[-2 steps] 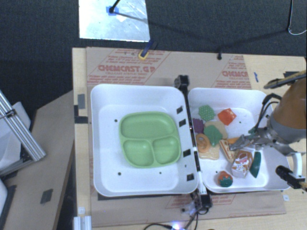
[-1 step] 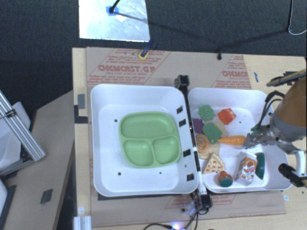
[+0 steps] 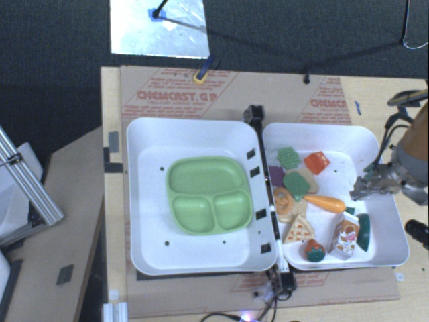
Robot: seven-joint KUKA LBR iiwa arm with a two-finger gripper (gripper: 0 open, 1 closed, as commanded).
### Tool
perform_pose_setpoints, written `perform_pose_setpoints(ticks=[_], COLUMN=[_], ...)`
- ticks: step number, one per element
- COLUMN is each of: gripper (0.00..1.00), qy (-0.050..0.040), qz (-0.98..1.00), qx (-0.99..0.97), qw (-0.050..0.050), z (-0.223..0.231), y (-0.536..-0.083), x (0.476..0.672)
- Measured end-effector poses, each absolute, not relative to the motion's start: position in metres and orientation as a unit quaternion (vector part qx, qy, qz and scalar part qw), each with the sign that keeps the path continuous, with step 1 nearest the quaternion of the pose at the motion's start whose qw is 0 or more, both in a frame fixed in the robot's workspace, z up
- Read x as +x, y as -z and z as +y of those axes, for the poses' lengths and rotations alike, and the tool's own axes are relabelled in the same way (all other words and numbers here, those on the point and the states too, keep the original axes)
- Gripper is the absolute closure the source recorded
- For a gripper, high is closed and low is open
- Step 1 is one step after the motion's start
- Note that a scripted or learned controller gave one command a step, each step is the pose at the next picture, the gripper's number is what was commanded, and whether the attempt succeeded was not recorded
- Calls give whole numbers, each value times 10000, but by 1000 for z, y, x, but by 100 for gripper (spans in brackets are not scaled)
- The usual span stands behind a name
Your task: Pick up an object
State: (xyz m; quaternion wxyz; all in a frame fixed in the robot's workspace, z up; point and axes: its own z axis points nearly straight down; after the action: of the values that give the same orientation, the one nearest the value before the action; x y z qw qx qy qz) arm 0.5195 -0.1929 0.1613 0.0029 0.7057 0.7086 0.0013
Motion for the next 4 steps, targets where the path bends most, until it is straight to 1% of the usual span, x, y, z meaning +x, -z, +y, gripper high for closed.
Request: perform_pose_setpoints(ticks=[1, 2, 3, 4], gripper=[100, 100, 100, 100], qy=[-19, -7, -12, -19], qz=[7088, 7086, 7101, 7110], qx=[7054, 7056, 7041, 7032], qw=[40, 15, 12, 8], z=[-191, -191, -148, -92], y=[-225, -225, -230, -239], x=[517, 518, 528, 540])
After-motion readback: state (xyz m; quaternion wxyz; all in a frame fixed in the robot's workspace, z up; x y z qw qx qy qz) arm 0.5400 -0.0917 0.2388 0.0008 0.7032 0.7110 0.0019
